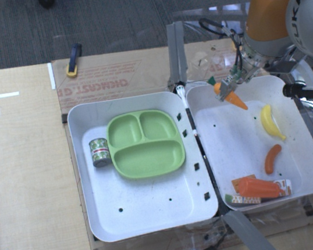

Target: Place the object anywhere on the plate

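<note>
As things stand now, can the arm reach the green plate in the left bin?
Probably yes. The pincer is at the carrot over the right bin; the green plate lies open from above in the left bin, only a small can beside it.

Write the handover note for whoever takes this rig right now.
Claw: above the right bin's far left corner, shut on the carrot, which hangs from it, tip down.
Green divided plate: in the left bin, a small can touching its left edge.
Banana, sausage and orange packet lie in the right bin.
Done: carrot lifted.
Left: carry it over the divider, set it on the plate.
</note>
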Robot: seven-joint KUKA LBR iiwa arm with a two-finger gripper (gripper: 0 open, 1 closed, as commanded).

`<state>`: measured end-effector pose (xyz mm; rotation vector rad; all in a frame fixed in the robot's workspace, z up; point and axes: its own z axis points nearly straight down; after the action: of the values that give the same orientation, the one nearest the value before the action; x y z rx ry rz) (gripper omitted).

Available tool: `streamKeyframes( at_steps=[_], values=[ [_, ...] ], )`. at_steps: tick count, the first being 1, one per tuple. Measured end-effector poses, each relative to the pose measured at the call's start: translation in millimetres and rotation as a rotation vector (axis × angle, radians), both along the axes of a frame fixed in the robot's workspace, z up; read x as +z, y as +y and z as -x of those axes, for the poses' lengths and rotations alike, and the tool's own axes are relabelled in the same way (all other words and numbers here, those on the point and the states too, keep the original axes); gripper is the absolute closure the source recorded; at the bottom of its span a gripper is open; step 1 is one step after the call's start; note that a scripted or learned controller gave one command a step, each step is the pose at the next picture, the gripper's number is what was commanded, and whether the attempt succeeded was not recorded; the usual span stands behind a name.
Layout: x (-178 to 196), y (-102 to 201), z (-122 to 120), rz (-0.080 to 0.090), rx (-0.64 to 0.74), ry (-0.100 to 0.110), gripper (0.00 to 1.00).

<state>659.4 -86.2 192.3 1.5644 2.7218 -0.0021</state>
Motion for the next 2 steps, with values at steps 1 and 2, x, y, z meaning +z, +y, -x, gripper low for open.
streamKeyframes(
  at_steps=[1, 2],
  values=[
    [-0.5, 93.7, 39.4, -0.001, 0.004, 0.002, 1.0],
    [-1.3, 137.4, 12.1, -0.001, -0.025, 0.001, 1.0]
  ],
)
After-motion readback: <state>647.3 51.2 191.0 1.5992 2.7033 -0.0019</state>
